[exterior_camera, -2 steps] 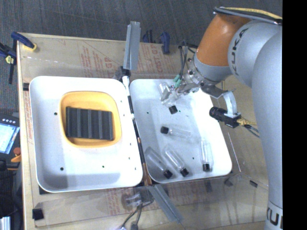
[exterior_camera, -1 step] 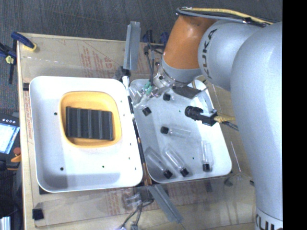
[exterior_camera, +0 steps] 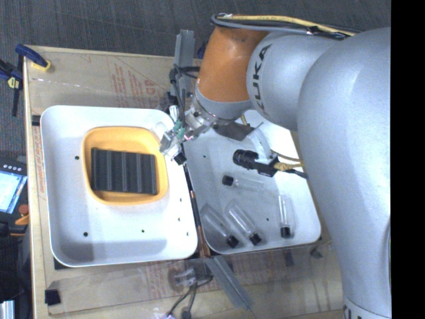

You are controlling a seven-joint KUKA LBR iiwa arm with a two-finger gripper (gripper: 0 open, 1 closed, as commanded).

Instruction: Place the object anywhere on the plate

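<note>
Camera view showed the gripper (exterior_camera: 174, 138) poised at the yellow plate (exterior_camera: 126, 138) rim, its pincer state impossible to tell, so release was best centred over the ribbed insert (exterior_camera: 126, 171)

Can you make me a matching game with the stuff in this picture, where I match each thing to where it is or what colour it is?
Things:
1. plate
2. arm band
3. clear tubes
4. gripper

Clues:
A. lying in the right bin
B. yellow-orange rim with a dark ribbed middle, in the left bin
C. orange, above the wrist
D. over the divide between the two bins, beside the plate's right edge

Pairs: 1-B, 2-C, 3-A, 4-D
</note>
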